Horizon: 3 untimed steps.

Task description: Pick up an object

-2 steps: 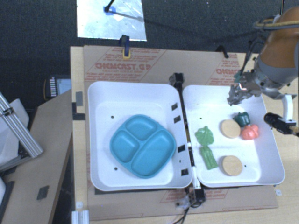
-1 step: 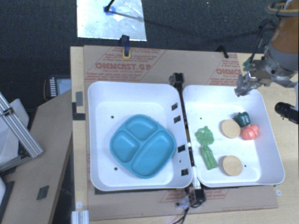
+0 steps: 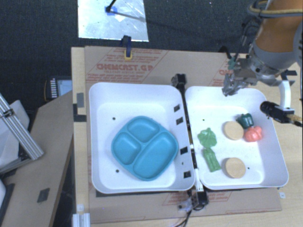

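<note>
Two white bins are seen side by side on the counter. The right bin is taken as the landmark. Just beside it, on its left, sits the left bin, and a blue plate with three parts lies in that bin.

Inside the right bin, five small things are seen. A green leafy toy lies near its left wall. A long green toy lies just below the leafy one, touching it or almost touching it. A round tan disc lies near the middle of the bin. A second tan disc lies near the bin's front edge. A pink toy lies toward the bin's right wall, with a dark green toy touching it from behind.

The gripper is seen at the back edge of the right bin, well apart from all the toys. Nothing is seen between the jaws. Whether the jaws are open or closed cannot be told. The grey and orange arm is seen above the bin's back right corner.
</note>
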### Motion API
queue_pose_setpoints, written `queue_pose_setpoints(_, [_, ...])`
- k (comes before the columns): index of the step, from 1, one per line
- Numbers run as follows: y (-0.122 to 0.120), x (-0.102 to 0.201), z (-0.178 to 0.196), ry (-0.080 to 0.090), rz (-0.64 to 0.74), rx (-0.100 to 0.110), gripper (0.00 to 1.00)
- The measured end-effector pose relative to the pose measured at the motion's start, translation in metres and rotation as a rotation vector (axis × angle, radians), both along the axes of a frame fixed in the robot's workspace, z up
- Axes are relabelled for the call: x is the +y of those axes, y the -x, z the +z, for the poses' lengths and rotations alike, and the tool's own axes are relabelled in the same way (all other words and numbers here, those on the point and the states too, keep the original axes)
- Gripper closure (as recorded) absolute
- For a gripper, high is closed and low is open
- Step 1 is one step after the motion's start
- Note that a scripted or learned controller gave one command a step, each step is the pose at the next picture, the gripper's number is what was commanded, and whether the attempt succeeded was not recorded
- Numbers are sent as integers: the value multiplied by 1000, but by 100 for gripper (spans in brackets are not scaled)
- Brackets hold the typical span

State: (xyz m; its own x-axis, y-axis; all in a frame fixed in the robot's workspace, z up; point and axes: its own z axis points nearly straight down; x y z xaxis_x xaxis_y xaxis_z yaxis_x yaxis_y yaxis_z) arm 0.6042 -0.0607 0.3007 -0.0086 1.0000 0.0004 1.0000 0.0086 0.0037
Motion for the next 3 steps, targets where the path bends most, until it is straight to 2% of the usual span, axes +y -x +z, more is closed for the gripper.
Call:
queue_pose_setpoints(2, [-29,99,-42,0,0,2,100])
queue_pose_setpoints(3, [-34,142,-47,-1,0,1,100])
